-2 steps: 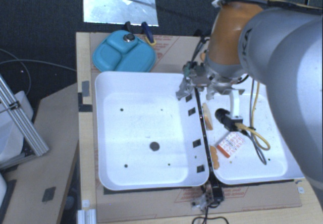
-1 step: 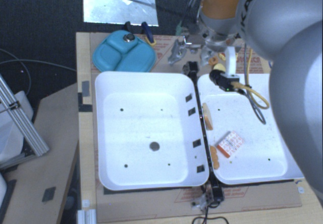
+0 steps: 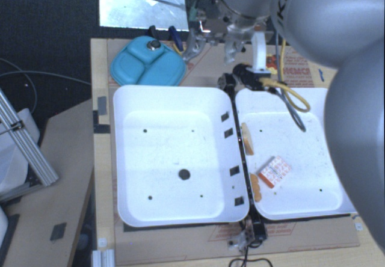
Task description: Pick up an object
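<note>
1. Two-finger gripper (image 3: 231,49) hanging under the orange-banded wrist at the bench's far edge, above bare board and beyond the top rims of both bins; whether shut or parted: cannot tell, tips lost in clutter.
2. Likeliest target: small flat rectangular packet with a red-and-white pattern (image 3: 274,171), resting on the floor of the right-hand shallow white plastic bin (image 3: 313,205), lower-middle area.
3. From the gripper, packet at about 5 o'clock, well apart, across the bin's far rim.
4. Packet's long axis slanted, running roughly 2 o'clock to 8 o'clock.
5. Two slim tan stick-like pieces (image 3: 246,138) and (image 3: 256,187) along the same bin's left wall, at roughly 6 o'clock from the gripper, lying near 12-to-6.
6. Left-hand shallow white bin (image 3: 129,139): one small dark round disc (image 3: 184,174), at 7 o'clock from the gripper.
7. Judgement: travel toward 5 o'clock, then descent, with fingers across the packet's short side.
</note>
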Tool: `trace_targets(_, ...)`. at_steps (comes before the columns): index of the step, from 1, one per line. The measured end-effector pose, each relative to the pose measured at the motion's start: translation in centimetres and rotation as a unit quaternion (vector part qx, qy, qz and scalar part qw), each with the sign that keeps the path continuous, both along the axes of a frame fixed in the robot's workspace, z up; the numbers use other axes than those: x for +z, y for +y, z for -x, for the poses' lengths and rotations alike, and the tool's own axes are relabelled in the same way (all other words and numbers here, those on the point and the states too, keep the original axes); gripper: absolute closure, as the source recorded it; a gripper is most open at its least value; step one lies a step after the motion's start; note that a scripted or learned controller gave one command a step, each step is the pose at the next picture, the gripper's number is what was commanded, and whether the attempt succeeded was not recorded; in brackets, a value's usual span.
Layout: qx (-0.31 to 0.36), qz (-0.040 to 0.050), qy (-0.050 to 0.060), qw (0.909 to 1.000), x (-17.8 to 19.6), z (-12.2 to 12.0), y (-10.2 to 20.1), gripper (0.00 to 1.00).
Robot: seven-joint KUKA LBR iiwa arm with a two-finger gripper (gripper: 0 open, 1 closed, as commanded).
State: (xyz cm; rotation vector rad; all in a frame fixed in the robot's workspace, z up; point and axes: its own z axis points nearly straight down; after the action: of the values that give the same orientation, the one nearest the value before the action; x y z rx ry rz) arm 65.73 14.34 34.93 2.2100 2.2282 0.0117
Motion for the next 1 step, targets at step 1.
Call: trace_targets(1, 0.001, 0.0001, 0.002, 1.0, 0.31, 3.35, 8.92, 0.0)
